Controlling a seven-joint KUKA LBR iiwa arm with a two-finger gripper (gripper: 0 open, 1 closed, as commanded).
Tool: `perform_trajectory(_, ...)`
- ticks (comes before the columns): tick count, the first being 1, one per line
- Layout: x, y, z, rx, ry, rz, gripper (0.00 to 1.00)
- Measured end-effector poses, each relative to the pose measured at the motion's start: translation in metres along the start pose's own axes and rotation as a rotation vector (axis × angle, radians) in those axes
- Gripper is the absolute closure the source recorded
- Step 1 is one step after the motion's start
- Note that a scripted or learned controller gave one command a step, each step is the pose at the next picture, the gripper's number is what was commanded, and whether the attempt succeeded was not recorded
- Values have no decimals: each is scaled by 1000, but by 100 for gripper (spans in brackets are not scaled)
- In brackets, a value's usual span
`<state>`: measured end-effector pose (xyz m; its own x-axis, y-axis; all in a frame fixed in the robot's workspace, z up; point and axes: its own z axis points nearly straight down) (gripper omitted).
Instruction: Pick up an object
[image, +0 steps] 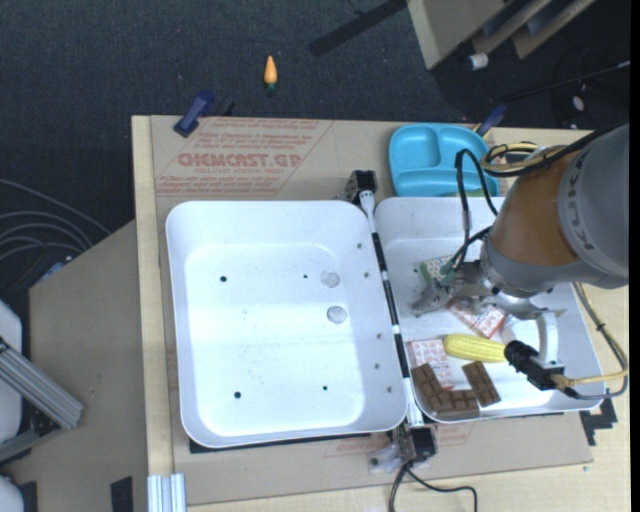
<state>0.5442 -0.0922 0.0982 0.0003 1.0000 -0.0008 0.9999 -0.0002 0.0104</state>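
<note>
Yellow corn cob (476, 348), long axis left-right in right bin (560, 398), claw (445, 292) state unclear

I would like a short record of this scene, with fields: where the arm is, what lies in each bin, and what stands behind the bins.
arm: over the right bin, reaching in from the right
gripper: low among the items
right bin contents: yellow corn cob, brown chocolate bars, red-and-white packets
left bin: two small round marks on its floor
behind bins: light blue tray

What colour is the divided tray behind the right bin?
Light blue. The tray shows best in the camera view, at the bench's far edge.
</note>
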Motion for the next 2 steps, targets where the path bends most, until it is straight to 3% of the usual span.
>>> perform_trajectory(1,-5,57,10,0,-2,-1,0)
perform_trajectory(2,-32,122,14,10,0,-1,0)
